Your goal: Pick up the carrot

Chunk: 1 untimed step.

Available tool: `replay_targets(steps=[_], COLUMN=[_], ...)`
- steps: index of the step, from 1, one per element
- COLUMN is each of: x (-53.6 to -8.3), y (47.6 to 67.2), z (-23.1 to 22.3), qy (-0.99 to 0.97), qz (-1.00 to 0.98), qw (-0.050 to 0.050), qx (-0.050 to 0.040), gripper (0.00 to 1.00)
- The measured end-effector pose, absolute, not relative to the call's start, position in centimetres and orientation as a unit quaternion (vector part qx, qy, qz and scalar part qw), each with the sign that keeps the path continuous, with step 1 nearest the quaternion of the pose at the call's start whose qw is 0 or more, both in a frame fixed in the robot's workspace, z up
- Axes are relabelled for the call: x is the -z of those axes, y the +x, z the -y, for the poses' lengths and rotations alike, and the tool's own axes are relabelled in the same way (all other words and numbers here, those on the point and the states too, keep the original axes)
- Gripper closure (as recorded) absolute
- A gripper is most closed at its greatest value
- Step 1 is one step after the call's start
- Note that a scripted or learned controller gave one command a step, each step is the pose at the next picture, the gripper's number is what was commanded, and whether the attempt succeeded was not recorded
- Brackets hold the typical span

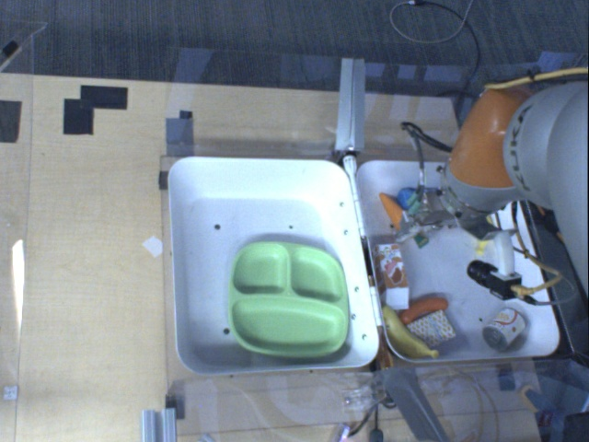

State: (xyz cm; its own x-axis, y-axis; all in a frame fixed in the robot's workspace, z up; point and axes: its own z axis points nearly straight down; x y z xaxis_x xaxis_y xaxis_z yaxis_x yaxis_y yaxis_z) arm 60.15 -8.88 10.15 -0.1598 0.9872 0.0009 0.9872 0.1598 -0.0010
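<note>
Where the arm (pixel 525 141) reaches into the right bin (pixel 543 334), the pincer (pixel 425 212) is seen low over the bin's far left part, just beside the carrot (pixel 392 210); whether it is spread or pressed together cannot be told, and nothing is seen held. One carrot is counted, lying at the far left of the right bin. One banana (pixel 405 334), one red sausage-like item (pixel 425 308), one small packet (pixel 392 267) and one tin (pixel 504 328) are counted there. One green divided plate (pixel 289 297) is noted in the left bin (pixel 198 247). Two bins are borne by the worktop (pixel 83 274).
</note>
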Motion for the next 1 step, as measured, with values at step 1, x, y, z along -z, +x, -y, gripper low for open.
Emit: replay_targets(steps=[1], x=[-18.27], y=[59.39], z=[3.62], qy=[-0.631], qz=[0.776], qw=[-0.001], qx=[0.0004], gripper=[1.0])
